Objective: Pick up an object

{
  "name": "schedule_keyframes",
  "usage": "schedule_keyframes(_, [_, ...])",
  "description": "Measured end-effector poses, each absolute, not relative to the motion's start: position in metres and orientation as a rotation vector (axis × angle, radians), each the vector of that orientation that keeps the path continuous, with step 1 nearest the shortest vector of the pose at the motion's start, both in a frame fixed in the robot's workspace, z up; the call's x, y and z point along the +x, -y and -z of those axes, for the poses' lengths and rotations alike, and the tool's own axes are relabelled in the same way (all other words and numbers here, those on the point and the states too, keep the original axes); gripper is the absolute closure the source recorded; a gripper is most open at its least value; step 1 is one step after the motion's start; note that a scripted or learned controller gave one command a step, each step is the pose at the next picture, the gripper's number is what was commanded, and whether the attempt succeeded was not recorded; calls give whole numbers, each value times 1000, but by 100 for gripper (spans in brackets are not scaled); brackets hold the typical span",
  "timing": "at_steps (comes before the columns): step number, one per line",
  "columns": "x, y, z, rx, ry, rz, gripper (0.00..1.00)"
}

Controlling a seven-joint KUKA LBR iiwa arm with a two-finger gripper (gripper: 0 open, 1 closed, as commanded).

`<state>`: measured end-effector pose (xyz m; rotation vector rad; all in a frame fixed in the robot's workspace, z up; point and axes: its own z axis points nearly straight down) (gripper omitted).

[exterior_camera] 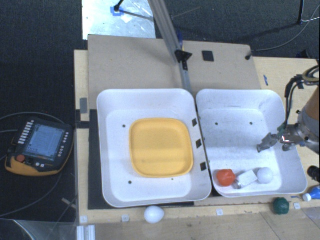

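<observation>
In the right bin [240,109], along its front wall, lie a red ball-like object [225,177], a small white and grey tube-shaped piece [246,178] and a white ball [264,174]. These three sit close together in a row. My gripper [267,142] reaches in from the right over the bin's right side. It hangs above and slightly behind the white ball, apart from all three objects. The left bin [112,134] holds a square yellow plate [161,147] lying flat in its middle.
A white egg-shaped object [154,214] lies on the bench in front of the left bin. A dark green ball [281,205] and a blue item [312,194] sit by the right bin's front right corner. A teach pendant [37,145] rests far left.
</observation>
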<state>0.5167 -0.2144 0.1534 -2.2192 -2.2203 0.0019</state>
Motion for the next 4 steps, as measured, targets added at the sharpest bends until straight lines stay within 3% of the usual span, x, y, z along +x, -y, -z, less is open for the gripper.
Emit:
schedule_keyframes(1, [517,217,-92,-2219,2219,-3,0])
schedule_keyframes(2, [519,218,-105,-2223,2223,1,100])
schedule_keyframes(4, [533,218,-222,-2224,2226,4,100])
